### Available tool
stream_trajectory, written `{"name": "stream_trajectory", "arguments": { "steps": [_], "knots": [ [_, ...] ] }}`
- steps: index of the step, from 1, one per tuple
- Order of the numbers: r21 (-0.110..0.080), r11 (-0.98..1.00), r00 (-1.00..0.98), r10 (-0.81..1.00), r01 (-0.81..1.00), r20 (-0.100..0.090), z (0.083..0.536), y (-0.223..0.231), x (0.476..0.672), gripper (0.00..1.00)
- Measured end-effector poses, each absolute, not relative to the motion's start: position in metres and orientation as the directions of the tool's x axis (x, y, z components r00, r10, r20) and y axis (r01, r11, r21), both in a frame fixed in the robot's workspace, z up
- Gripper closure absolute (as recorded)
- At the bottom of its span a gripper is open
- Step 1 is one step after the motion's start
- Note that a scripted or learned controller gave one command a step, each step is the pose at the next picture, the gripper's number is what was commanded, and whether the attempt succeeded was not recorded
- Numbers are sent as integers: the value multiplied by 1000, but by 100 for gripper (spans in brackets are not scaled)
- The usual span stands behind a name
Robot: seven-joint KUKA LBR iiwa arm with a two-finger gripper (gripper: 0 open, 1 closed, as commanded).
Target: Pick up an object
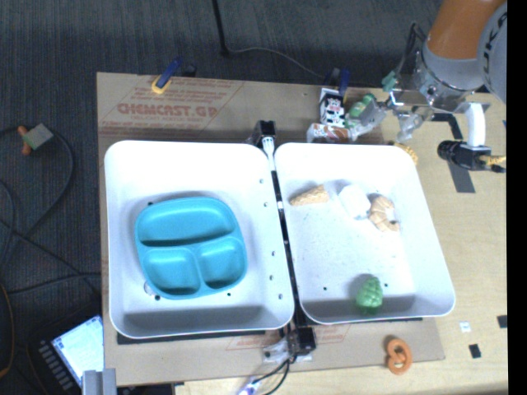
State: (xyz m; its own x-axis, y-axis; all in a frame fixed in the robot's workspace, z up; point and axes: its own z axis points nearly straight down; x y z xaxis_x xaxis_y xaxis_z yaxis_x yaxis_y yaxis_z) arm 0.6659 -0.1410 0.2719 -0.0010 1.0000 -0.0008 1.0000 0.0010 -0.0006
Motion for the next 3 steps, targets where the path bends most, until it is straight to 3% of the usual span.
{"name": "stream_trajectory", "arguments": {
  "steps": [1,2,3],
  "knots": [
    [-2,1,-1,1000,1000,-1,134,-125,617,0],
    [18,-1,1,1000,1000,-8,111,-128,580,0],
    [24,-2,3,1000,1000,-13,123,-130,582,100]
  ]
}}
